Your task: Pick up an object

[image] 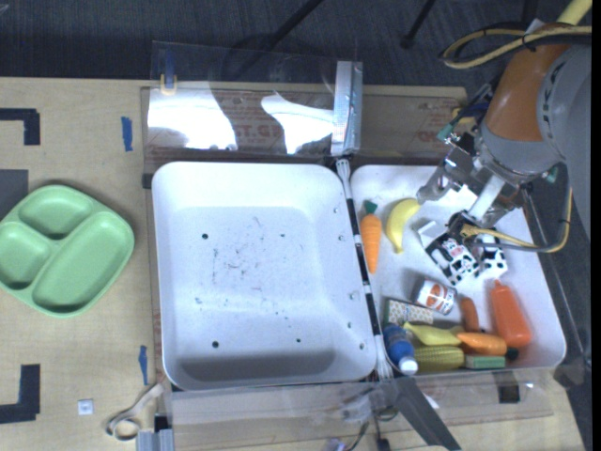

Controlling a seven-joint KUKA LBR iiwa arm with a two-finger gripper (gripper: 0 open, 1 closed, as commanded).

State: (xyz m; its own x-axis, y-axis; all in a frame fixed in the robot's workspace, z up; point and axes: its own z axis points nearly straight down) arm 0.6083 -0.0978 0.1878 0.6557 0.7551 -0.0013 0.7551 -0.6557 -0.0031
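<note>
In the right bin (554,341), claw (457,235) hovering over black-and-white toy (463,259), claw state cannot tell, banana (402,222) and carrot (371,238) lying just left, left bin (188,191) sitting alongside.

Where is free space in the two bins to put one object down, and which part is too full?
The left bin has a bare white floor from wall to wall. In the right bin, one small bare patch lies at the far edge, above the banana and carrot. Below them the toys crowd together, with the gripper over the black-and-white toy.
</note>
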